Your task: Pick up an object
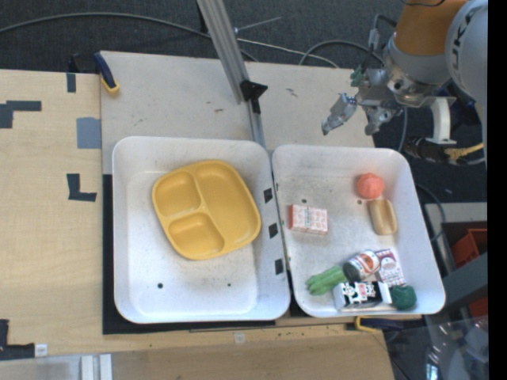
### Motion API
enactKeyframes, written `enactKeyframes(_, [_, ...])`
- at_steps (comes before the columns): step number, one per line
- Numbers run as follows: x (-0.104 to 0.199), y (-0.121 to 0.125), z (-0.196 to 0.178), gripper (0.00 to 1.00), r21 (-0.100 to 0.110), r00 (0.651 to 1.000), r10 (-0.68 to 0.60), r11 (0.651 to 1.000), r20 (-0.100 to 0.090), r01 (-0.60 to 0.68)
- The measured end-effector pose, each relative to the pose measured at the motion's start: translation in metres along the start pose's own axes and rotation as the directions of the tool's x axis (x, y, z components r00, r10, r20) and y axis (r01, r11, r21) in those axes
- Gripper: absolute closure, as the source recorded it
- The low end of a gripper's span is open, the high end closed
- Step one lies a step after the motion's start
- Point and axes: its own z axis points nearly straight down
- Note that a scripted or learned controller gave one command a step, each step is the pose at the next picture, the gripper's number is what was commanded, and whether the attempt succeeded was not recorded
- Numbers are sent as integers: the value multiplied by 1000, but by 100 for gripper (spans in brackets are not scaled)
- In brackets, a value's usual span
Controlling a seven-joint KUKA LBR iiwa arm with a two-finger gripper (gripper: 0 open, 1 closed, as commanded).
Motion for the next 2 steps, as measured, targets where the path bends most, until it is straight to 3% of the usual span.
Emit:
enactKeyframes(1, [0,0,0,0,0,1000,-1,1000,1,1])
enactKeyframes(2, [7,-1,62,0,6,1000,0,1000,1,0])
